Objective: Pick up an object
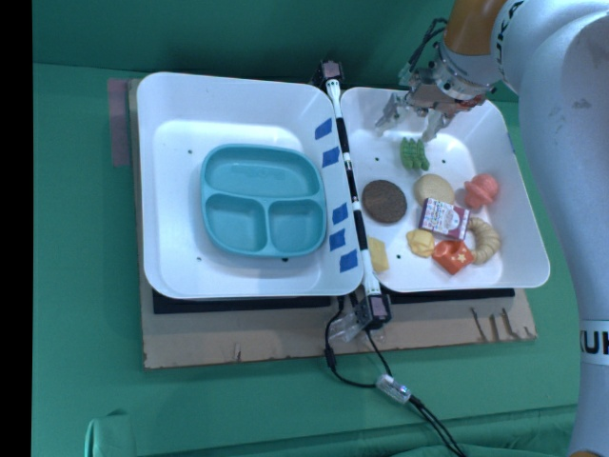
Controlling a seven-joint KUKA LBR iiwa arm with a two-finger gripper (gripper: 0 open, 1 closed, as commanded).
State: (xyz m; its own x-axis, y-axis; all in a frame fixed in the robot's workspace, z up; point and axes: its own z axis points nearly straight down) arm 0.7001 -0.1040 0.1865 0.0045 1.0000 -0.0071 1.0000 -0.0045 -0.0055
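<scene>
Below my pincer (410, 122), near the far end of the right bin (514, 160), lies a green pea pod (413, 153), the thing closest to me. My two fingers (389, 112) are spread apart with nothing between them, hanging just above the pod and not touching it. My grey arm (561, 84) with its orange band (481, 3) comes in from the right over the bin's far corner.

Further down the same bin sit the other pieces: a dark brown round patty (384, 201) near the dividing edge, a tan cookie (433, 188) just beside it, and a red-orange toy (481, 190) toward the right wall. Nearer the front are a small printed box (444, 218), touching the cookie, a yellow lump (420, 243), a red pepper piece (453, 255), a curved tan pastry (486, 240) and a pale yellow wedge (378, 253) against the inner wall.

Next door, the left bin (171, 103) holds a teal divided tray (262, 200) lying flat. Blue tape pieces (331, 157) mark the seam between the bins.
</scene>
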